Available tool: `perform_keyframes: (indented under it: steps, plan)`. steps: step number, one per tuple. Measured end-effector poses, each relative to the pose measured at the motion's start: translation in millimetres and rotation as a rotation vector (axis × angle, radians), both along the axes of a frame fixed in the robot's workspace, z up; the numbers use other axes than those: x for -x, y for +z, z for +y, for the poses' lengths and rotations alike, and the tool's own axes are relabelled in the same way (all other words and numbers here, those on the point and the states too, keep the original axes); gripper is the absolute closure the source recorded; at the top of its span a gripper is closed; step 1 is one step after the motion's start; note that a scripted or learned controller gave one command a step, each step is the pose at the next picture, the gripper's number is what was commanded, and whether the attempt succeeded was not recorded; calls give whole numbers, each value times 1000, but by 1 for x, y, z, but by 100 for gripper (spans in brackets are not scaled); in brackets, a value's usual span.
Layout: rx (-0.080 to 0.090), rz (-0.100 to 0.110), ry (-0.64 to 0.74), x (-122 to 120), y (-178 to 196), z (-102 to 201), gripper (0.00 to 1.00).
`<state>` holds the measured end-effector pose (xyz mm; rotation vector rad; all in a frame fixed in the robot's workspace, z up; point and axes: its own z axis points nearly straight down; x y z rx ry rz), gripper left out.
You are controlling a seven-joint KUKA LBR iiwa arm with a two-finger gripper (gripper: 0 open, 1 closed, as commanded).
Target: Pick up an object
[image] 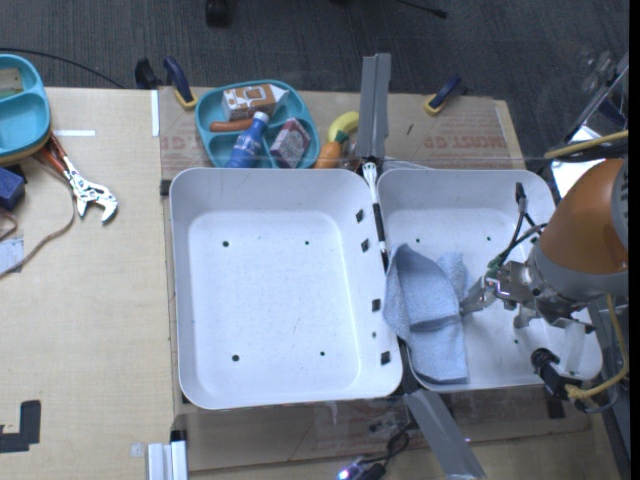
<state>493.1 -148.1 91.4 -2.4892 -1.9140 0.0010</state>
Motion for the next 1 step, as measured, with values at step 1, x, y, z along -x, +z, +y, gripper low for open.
perform_keyframes:
  steps: [1]
  plan:
    - [3, 0, -235, -53, 57, -55, 0]
